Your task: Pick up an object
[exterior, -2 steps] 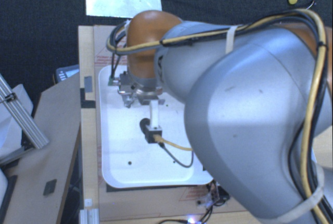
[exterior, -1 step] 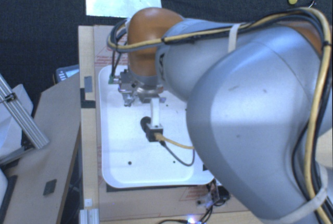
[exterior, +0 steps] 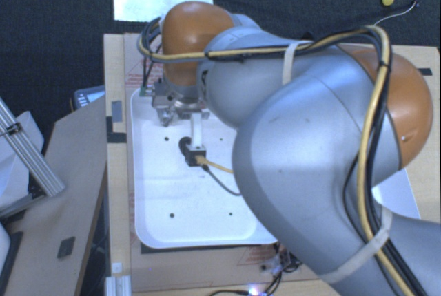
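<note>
Gripper hovers over the white bin's far-left corner on the desk, its grasp state and target impossible to tell.

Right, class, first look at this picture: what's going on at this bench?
A grey and orange robot arm reaches in from the right and over the left white bin. Its gripper hangs low near the bin's far end, pointing down at the floor of the bin. I see no object in its grasp, so the pick looks not yet done.
</note>
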{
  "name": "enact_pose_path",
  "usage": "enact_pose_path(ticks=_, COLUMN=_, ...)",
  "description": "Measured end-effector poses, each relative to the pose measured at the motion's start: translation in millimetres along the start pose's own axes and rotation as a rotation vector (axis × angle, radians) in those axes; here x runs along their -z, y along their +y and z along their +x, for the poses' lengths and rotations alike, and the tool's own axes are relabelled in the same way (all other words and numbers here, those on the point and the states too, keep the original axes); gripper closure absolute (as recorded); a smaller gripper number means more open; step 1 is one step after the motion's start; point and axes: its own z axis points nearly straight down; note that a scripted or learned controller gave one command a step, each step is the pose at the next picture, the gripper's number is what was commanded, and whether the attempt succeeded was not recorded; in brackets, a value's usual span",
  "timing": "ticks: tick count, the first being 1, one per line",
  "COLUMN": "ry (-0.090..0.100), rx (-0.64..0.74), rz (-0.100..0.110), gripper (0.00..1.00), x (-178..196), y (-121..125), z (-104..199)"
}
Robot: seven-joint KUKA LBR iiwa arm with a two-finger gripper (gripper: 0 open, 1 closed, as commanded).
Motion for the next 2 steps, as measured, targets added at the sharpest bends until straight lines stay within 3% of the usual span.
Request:
enact_pose_path(ticks=1, ry=-0.002, rx=-0.003, rz=0.006, gripper=1.0, x=25, y=-19, z=0)
enact_pose_path(ticks=2, ry=-0.002, rx=0.0, rz=0.004, gripper=1.0, x=0, y=2, z=0)
